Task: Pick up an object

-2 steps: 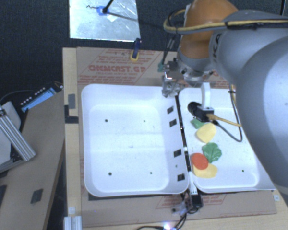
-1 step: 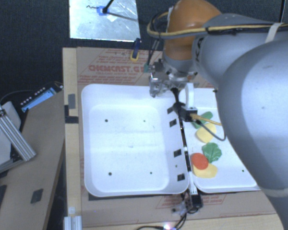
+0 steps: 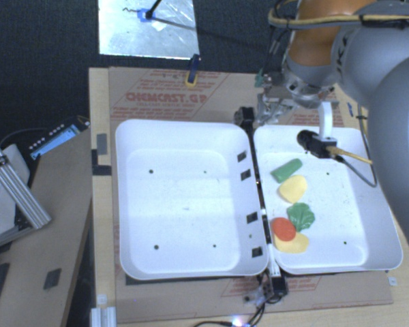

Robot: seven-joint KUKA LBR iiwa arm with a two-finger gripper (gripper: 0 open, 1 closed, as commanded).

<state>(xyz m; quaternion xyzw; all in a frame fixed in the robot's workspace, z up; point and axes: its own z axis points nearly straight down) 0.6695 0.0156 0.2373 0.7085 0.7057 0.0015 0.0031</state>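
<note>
Gripper (image 3: 276, 111) hangs over the far-left corner of the right bin (image 3: 375, 203); finger state unreadable, nothing visibly held. Inside that bin, along its left side: green block (image 3: 286, 169), yellow piece (image 3: 293, 188), green leafy piece (image 3: 301, 216), red piece (image 3: 283, 228), possibly a tomato.
</note>
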